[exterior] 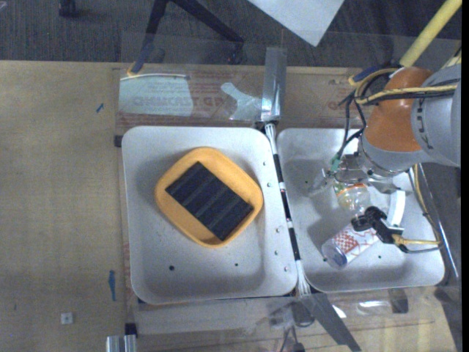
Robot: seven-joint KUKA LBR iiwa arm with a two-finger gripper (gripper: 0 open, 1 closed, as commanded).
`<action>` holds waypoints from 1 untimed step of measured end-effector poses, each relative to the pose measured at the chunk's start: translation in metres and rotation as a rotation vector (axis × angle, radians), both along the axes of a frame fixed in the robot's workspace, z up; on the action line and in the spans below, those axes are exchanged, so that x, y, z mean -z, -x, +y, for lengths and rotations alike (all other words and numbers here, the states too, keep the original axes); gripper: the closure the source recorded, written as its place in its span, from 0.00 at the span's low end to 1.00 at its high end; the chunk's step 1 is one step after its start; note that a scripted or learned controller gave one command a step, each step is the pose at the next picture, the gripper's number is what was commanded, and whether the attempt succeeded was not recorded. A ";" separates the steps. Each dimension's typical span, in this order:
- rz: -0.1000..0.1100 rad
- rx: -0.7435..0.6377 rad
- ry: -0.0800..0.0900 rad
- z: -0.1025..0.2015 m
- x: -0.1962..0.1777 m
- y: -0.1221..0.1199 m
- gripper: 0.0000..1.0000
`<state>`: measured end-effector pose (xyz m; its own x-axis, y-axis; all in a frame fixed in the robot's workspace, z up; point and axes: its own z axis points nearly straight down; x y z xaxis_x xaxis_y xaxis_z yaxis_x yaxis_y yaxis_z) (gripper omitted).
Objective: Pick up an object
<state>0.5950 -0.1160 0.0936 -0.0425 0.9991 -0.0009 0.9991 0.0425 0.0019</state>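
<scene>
two white bins sit side by side. left bin (146, 270) holds a yellow tray with dark ribbed insert (209, 196). in the right bin (425, 270), a red-patterned paper cup (344, 246) lies on its side below the gripper (350, 185); grip state cannot be told.

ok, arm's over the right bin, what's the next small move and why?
Probably a short straight descent. The gripper sits above a clear, crumpled-looking item in the right bin, with a red-and-white patterned cup lying on its side just below it in the view. Nothing is visibly between the fingers. The yellow tray with the dark panel lies in the left bin, out of the way.
</scene>
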 end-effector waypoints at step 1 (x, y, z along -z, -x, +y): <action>-0.002 0.005 0.001 -0.002 -0.009 0.000 1.00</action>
<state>0.5950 -0.1182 0.1029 -0.0380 0.9993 -0.0015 0.9993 0.0380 0.0038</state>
